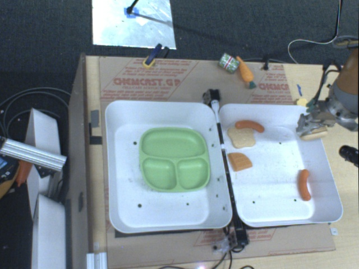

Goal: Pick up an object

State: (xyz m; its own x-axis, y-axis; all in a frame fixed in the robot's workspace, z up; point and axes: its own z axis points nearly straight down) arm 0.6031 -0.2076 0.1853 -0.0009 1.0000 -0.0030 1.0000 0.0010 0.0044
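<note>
— Spanning the cardboard-covered bench [168,77], what lies there?

— Two white bins side by side. The left bin [120,206] carries a green three-compartment plate [174,158] near its middle. The right bin [325,206] holds four toy foods.

— And the arm?

— The grey arm [345,97] reaches in at the right bin's far right corner, its wrist bent down toward the rim. Its gripper [309,125] hangs over that corner; open or clenched cannot be told, and a pale piece below it is too blurred to name.

— The objects?

— A tan bread slice [242,138] near the bin's far left corner, a sausage [249,126] just behind it, an orange wedge [240,161] by the left wall, a second sausage [304,184] by the right wall. Beyond the bins, a toy carrot [245,71] beside a small can [228,62].
</note>
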